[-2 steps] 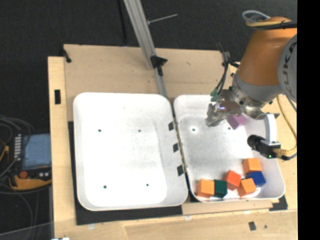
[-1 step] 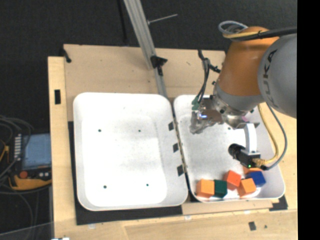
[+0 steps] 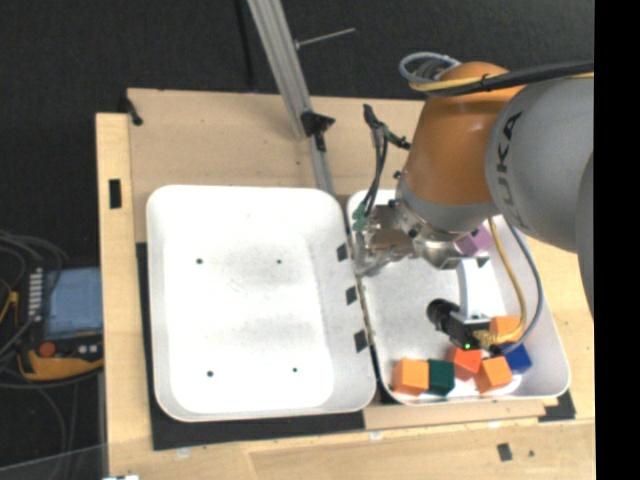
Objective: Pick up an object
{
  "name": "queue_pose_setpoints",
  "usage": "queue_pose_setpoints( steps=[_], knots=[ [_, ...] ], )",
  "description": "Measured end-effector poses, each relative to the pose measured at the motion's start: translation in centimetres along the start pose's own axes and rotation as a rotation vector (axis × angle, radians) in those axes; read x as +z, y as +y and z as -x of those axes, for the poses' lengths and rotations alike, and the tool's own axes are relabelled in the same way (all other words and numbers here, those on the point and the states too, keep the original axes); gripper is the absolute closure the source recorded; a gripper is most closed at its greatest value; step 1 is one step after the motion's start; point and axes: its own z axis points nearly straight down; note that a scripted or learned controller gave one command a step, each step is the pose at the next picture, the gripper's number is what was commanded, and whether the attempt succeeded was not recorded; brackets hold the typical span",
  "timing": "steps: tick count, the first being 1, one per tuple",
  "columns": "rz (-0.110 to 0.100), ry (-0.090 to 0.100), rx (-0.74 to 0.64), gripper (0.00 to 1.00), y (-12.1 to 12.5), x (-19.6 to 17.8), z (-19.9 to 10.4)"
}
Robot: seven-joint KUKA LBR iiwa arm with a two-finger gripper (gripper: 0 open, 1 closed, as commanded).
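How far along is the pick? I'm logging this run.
Nothing looks picked yet. The arm hangs over the right bin, its wrist hiding the gripper. The orange block, green block and blue block lie at the bin's near edge. Grasp and lift remain.

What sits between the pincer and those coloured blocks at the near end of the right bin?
Nothing visible: bare white floor of the right bin separates the pincer from the coloured blocks.

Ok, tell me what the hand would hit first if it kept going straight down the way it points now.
Probably the bare floor of the right-hand shallow white bin, near its left wall. The hand hangs over that patch, and the small coloured blocks lie apart at the near end. Depth is hard to judge from this slant.
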Motion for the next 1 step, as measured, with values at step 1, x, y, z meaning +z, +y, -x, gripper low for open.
queue_pose_setpoints(
  steps=[1],
  knots=[
    [-0.002,-0.001,0.000,1.00,-0.77,1.50,-5.67]
  ],
)
